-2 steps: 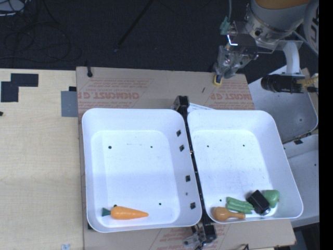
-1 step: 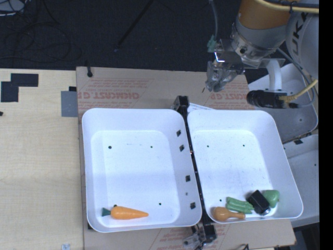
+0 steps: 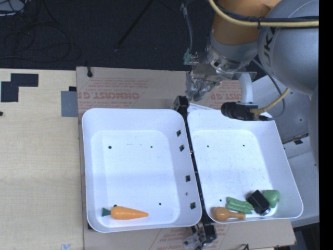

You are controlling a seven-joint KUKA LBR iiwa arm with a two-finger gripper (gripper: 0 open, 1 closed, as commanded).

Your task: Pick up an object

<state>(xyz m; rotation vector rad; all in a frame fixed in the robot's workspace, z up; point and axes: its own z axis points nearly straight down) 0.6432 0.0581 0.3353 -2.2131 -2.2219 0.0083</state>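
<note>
The hand (image 3: 199, 90) hangs above the bins' far edge; I cannot tell its grip. The carrot (image 3: 128, 212) lies far below-left of it, the pepper (image 3: 271, 196) far below-right

Bench (image 3: 36, 155): pale wood-look top, seen from above at a slant, with dark rectangular marks near its far left.
Cardboard (image 3: 135, 90): a brown sheet with red print, lying flat on the bench under both bins, its edge showing behind and in front of them.
Left bin (image 3: 91, 165): shallow, white, with rounded corners, resting on the cardboard.
Right bin (image 3: 283, 160): the same kind of bin, touching the left bin along one side.
Clips (image 3: 187, 178): small black pieces along the seam where the two bins meet.
</note>
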